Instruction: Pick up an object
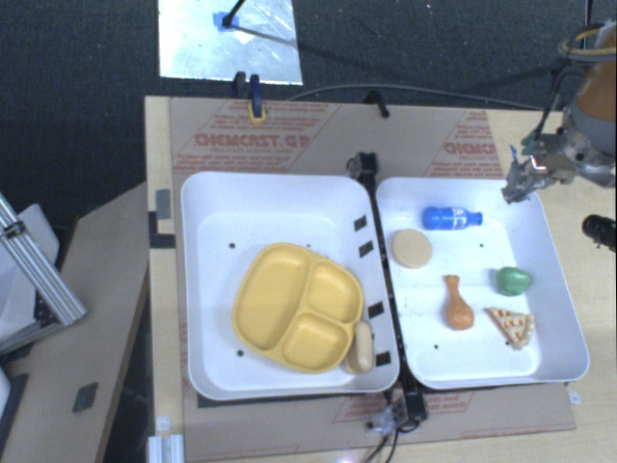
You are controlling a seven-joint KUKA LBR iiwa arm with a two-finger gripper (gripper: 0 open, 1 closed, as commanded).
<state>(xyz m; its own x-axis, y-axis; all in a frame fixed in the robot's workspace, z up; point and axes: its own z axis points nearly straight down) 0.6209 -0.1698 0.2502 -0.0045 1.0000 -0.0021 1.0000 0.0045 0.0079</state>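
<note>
The bottle (451, 219) lies on its side at the far end of the right bin (557, 287), nearest to me, so I make it my target. Near it sit a round biscuit (413, 249), a drumstick (457, 304), a green lump (514, 281) and a pizza slice (511, 325), all apart. My claw (518, 187) hangs over the bin's far right corner, gripping nothing; whether it is released or clenched I cannot tell. I should move left, turn across the bottle's width, then descend straight.
</note>
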